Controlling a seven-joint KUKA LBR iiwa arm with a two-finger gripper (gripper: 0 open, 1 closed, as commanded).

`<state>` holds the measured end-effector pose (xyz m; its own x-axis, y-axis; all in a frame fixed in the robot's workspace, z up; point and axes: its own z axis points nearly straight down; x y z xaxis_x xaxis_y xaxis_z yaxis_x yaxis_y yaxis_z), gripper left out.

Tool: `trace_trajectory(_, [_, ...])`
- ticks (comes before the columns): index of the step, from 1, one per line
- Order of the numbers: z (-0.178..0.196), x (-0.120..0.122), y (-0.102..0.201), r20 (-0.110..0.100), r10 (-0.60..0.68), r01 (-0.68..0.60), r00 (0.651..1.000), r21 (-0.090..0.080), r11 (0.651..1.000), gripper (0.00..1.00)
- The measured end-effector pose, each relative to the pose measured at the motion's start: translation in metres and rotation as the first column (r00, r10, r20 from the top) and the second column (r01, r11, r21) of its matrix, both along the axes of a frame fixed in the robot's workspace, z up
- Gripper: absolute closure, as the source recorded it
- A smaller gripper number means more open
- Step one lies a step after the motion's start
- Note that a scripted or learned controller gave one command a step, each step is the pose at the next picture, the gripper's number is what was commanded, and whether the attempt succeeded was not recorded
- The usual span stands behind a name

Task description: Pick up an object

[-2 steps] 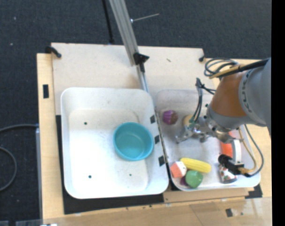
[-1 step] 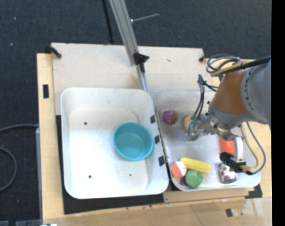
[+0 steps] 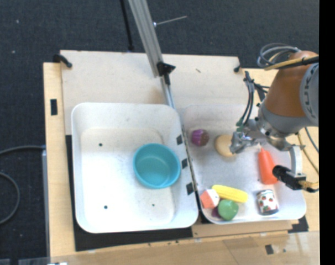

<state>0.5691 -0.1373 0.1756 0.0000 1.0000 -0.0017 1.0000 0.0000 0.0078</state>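
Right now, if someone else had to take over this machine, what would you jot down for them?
Pincer: low in the right bin, at the tan round object; open or shut, I cannot tell.
Right bin also holds a purple ball, an orange carrot-like piece, a yellow piece, a green piece, a red-and-white piece and a small can.
Left bin: a blue bowl.
Done: nothing visibly lifted.
Left: grasp and lift one object.

arm (image 3: 289,101): reaches in from right, wrist angled down | hand (image 3: 239,142): low, pointing left
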Motion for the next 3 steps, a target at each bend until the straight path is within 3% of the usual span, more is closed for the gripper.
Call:
trace_trajectory(2, [0.083,0.009,0.005,-0.002,0.005,-0.005,1.0,0.001,1.0,1.0])
trace_trajectory(3, [0.089,0.021,0.06,-0.005,0.008,-0.008,1.0,0.003,1.0,1.0])
